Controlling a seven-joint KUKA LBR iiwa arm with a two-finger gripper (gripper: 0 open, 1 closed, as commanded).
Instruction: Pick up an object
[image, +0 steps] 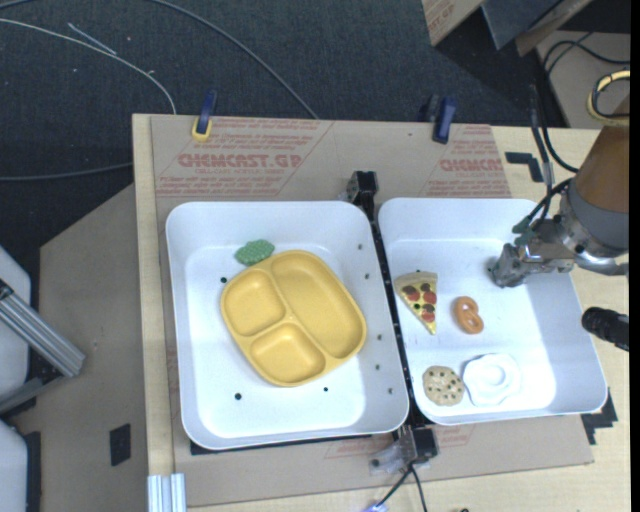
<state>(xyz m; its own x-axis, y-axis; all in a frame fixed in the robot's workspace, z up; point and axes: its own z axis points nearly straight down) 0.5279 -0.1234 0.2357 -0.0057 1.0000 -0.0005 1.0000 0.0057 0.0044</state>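
While the arm reaches in from the right, we see its gripper (507, 268) low over the right bin (560, 395), near the back of the floor, with nothing visibly between it and the white plastic. We cannot tell whether it is released or clenched; the tip is a dark blur from this height.

Nearest to it are the donut (468, 315) and the pizza slice (419, 300), lying apart from each other mid-bin. The cookie (441, 385) and a white egg (491, 378) sit touching at the front. In the left bin (190, 300) a yellow tray (292, 317) lies with a green leaf (255, 252) at its far edge.

We judge the donut the likeliest target: probably light, stiff toy plastic, smooth and a little slippery. We would close across its outer rim, since it lies flat and low.
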